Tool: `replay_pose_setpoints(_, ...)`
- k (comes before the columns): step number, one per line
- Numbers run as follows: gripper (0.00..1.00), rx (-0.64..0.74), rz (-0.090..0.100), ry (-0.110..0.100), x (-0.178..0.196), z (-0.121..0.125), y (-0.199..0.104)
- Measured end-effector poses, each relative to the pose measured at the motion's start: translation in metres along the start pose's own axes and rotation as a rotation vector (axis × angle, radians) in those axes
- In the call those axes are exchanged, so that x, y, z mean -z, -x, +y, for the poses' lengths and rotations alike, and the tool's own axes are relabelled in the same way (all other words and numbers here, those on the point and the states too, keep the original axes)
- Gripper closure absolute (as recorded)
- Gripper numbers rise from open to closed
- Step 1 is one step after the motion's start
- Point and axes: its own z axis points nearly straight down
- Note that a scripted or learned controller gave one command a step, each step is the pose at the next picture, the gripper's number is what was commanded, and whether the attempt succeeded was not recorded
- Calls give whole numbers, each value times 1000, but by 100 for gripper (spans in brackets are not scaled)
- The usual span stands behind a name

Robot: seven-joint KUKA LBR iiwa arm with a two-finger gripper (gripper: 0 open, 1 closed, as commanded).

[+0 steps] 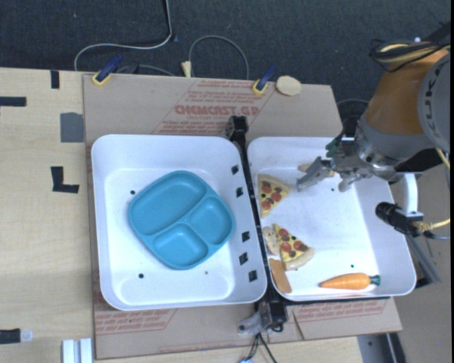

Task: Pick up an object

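End effector over the right bin, fingers spread and holding nothing.

One pizza slice lies just left of the fingers, a second pizza slice nearer the front, a carrot by the front wall. The left bin holds a blue divided plate.
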Motion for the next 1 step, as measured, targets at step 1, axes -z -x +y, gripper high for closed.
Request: replay_pose_setpoints(1, 0, 3, 2, -6, -108, 20, -37)
